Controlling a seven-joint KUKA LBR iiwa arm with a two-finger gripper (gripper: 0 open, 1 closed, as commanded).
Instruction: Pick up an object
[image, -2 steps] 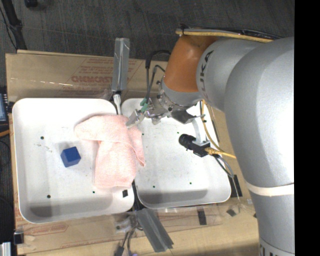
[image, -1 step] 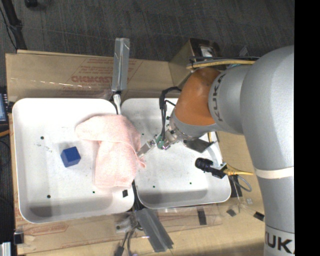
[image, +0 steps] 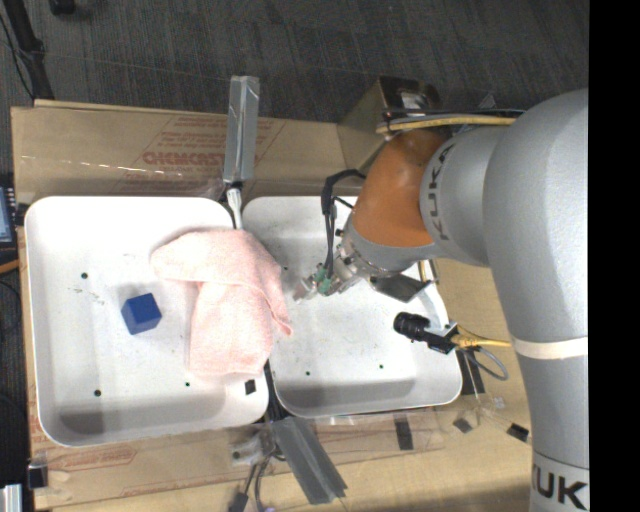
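A pink towel (image: 228, 300) lies crumpled in the left bin (image: 60, 330), its right edge draped over the divider onto the right bin (image: 350, 395). A small blue cube (image: 142, 312) sits to the towel's left on the left bin's floor. My gripper (image: 308, 287) is low in the right bin, pointing left, with its tip right beside the towel's right edge. The wrist hides much of the gripper, and a small green part shows on it.
The arm's grey body and orange band (image: 400, 205) cover the right bin's back right part. Cardboard (image: 130, 150) lies behind the bins, and a grey bar (image: 240, 130) stands at the back between them.
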